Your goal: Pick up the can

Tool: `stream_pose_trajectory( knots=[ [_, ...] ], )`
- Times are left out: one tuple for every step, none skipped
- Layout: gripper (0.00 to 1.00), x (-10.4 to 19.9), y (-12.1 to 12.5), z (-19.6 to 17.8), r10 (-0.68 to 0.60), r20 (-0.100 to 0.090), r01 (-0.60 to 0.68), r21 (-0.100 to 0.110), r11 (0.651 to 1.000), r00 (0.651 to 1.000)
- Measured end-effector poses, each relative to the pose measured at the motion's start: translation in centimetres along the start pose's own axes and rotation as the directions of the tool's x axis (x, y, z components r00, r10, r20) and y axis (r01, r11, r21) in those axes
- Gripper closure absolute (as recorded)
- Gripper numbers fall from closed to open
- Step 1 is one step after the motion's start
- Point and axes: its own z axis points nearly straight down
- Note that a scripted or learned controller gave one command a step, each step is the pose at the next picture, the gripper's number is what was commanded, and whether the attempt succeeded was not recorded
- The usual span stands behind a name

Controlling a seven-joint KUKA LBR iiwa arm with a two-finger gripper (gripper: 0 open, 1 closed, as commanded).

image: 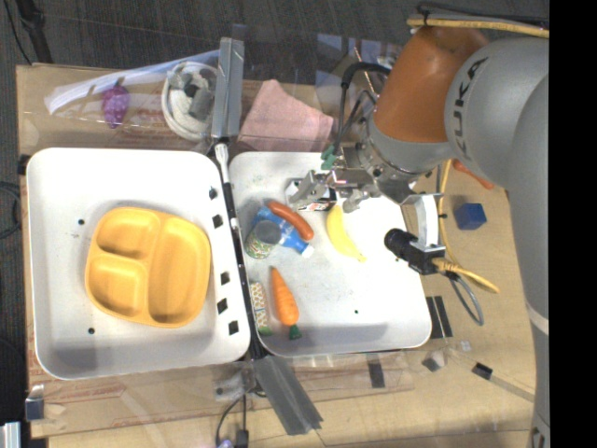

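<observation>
The can (272,235) lies on its side in the right bin (392,315), near that bin's left wall. It is blue with a grey end facing left. A red sausage (290,218) rests across its upper edge. My gripper (320,190) hangs over the upper middle of the right bin, up and to the right of the can and apart from it. Nothing shows in the gripper. The grey arm with its orange band (420,87) reaches in from the upper right.
A banana (344,235) lies right of the can and a carrot (284,297) below it. A small corn-like piece (259,307) sits by the bin's left wall. The left bin (56,343) holds a yellow divided plate (147,265). Pink cloth (280,118) lies behind the bins.
</observation>
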Motion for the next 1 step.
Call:
stream_pose_trajectory(
  knots=[
    [0.0,-5.5,5.52,6.38,-0.075,0.001,0.075,-0.002,0.997,0.997]
  ],
)
